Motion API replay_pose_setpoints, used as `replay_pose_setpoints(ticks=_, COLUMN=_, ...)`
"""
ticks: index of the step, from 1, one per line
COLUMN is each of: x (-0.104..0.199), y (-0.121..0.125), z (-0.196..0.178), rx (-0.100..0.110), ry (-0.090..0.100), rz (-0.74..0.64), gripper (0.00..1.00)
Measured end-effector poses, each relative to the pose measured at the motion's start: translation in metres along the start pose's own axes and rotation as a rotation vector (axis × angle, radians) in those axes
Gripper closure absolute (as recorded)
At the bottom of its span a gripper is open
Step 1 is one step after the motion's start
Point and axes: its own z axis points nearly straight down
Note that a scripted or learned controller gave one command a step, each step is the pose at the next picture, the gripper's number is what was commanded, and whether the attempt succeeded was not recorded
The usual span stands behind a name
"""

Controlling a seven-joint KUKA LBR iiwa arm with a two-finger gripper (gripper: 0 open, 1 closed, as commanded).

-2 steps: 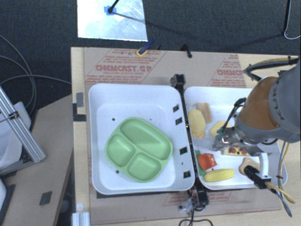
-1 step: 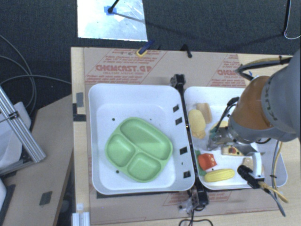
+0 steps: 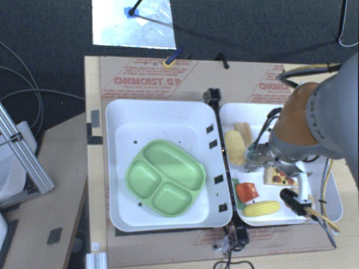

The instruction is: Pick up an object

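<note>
The right bin [image 3: 252,112] holds several toy foods. A tan bread stick [image 3: 243,131] and a pale yellow piece [image 3: 235,145] lie at its left side. Nearer the front are a red pepper [image 3: 247,192] and a yellow corn cob [image 3: 262,208], with a pizza slice [image 3: 280,177] to their right. My gripper [image 3: 256,159] hangs low inside this bin, just right of the pale yellow piece and above the red pepper. The wrist and arm cover the bin's right half.
The left bin [image 3: 120,128] carries a green divided plate [image 3: 165,176]. A black divider with clips [image 3: 220,150] runs between the two bins. A cardboard sheet [image 3: 146,80] lies under the bins, and a shiny panel [image 3: 132,15] lies beyond the bench.
</note>
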Motion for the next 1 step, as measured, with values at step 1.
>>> replay_pose_setpoints(ticks=1, x=-0.0036, y=-0.041, z=0.0003, rx=0.004, ry=0.001, rz=0.005, gripper=1.0)
